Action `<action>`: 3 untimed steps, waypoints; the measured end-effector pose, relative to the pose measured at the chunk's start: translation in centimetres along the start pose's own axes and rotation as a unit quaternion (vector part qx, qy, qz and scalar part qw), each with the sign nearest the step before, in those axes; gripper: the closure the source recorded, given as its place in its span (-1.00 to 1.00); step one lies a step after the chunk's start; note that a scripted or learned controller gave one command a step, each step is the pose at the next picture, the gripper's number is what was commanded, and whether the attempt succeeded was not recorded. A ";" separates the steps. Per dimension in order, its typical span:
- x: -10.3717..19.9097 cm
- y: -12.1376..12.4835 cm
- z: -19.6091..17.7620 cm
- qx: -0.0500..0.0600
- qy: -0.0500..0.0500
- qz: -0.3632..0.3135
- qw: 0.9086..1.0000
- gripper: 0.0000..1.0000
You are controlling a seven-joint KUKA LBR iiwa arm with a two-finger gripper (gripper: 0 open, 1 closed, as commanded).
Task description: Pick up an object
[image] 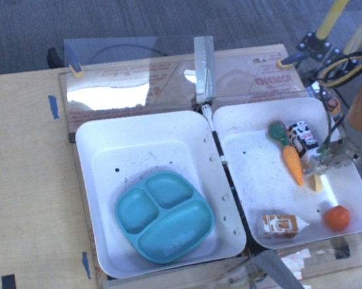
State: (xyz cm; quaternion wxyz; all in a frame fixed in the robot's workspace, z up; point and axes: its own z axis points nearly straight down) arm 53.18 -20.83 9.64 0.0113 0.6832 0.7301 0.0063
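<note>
I'm looking down on two shallow white bins; the left bin carries one teal plastic divided plate with three compartments, lying flat toward the near side; the right bin carries the pickable items, five by my count: one orange toy carrot with a green top, one small black-and-white cow-patterned toy just beside it, one pale yellow piece near the carrot's tip, one small brown-and-white carton near the front wall, one round orange-red ball in the front right corner; the gripper sits at the bin's right edge, just beside carrot and cow; whether it is released or clenched, I cannot tell.
</note>
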 end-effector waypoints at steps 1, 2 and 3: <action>0.6 -0.3 0.8 0.007 0.006 -0.002 1.000 -1.00; 0.2 -0.5 -0.1 0.008 0.003 0.000 1.000 1.00; 9.5 5.2 -12.8 0.006 0.004 -0.048 0.999 1.00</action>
